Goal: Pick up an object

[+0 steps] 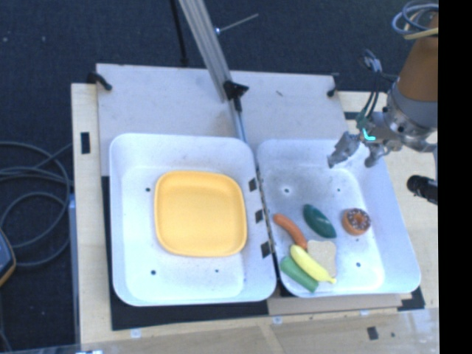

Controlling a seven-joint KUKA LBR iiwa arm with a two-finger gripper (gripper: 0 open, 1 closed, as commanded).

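The right bin (pixel 383 271) holds several small toy foods. An orange carrot (pixel 290 228) lies near its left wall, with a dark green oval piece (pixel 319 220) beside it. To the right sits a round brown doughnut (pixel 356 221). Near the front lie a yellow banana (pixel 311 263), a green pod (pixel 298 273) and a pale bread slice (pixel 324 251), all touching. My gripper (pixel 359 150) hangs open above the bin's far edge, well behind the toys, with nothing between its fingers.
The left bin (pixel 125 161) carries a yellow square plate (pixel 200 213). A grey metal pole (pixel 206 39) rises from behind the bins at a slant. Black cables (pixel 29 190) lie on the floor at the left.
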